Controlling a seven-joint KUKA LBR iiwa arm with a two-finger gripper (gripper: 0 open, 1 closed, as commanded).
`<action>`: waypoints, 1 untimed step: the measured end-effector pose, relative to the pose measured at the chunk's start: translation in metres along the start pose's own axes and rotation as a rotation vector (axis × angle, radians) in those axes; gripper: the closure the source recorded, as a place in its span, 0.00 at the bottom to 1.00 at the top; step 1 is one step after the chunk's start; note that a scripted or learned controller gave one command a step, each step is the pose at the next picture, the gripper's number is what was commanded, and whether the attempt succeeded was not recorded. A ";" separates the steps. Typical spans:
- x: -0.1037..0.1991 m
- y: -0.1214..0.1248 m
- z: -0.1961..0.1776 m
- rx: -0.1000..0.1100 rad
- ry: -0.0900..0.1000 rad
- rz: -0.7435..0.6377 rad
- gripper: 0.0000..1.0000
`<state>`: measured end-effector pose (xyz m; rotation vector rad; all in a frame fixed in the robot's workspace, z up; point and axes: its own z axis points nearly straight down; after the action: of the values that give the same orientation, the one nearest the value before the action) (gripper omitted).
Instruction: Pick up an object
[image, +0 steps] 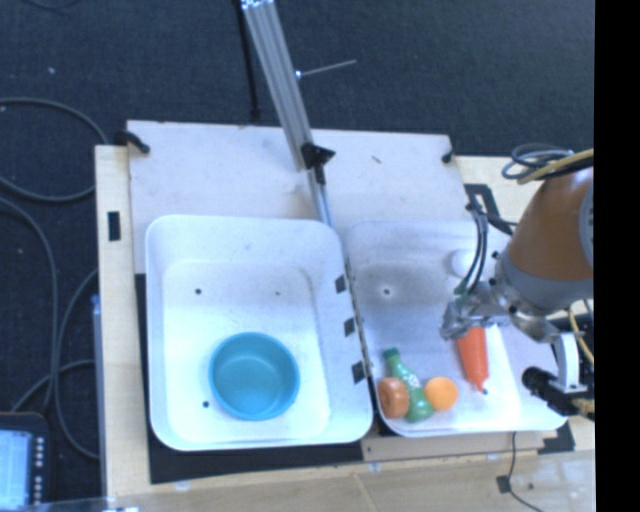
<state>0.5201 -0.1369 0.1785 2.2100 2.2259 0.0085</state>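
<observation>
My gripper (466, 322) hangs low over the right bin (400, 262), near its right side. Directly below it in the view lies an orange carrot-shaped toy (473, 360), whose upper end meets the gripper's tip. I cannot tell if the toy is gripped. Near the bin's front edge sit a green bottle-shaped toy (405, 380), a red-brown ball (393, 398) and an orange ball (441, 393). A small white object (458, 262) lies beside the arm's cables.
The left bin (180, 250) holds a blue bowl (254, 375) toward its front. A slanted metal pole (285, 90) comes down to the back edge between the bins. The grey and orange arm (548, 245) covers the right bin's right side.
</observation>
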 end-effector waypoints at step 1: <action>-0.004 -0.004 -0.064 -0.003 -0.001 0.002 1.00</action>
<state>0.5158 -0.1409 0.2429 2.2103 2.2213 0.0113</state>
